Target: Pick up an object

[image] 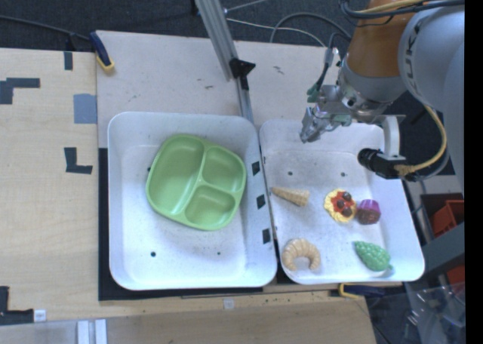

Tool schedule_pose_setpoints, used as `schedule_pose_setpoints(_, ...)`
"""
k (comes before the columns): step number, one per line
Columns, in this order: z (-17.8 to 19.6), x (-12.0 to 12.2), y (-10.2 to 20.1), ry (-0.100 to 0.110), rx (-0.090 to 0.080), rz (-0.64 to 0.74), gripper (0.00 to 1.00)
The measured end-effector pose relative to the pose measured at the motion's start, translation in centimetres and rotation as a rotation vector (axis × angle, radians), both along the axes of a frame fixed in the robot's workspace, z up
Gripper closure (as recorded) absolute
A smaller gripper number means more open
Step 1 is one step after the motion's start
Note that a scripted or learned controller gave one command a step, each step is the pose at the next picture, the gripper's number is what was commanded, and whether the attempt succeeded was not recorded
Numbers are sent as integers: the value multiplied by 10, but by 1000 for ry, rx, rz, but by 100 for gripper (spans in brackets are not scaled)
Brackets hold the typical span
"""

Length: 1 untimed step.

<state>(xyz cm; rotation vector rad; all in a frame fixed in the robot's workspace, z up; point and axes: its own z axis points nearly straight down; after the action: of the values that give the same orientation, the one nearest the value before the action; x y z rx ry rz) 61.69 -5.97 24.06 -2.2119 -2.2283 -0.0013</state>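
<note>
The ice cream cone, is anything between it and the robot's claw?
Nothing visible. The end effector hangs over the far end of the right bin, and only bare white floor lies between it and the cone.

The gripper (312, 133) is seen over the far end of the right bin (398, 253); nothing is seen between its fingers. Nearer the camera from it lie an ice-cream cone (290, 196), a fruit tart (339, 205), a purple piece (368, 212), a croissant (301, 254) and a green piece (372, 255). To its left, a green divided plate (197, 182) is held in the left bin (121, 259).
</note>
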Motion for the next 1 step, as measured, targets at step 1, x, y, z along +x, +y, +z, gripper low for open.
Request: schedule_pose_setpoints(1,6,-5,57,0,0,1,100)
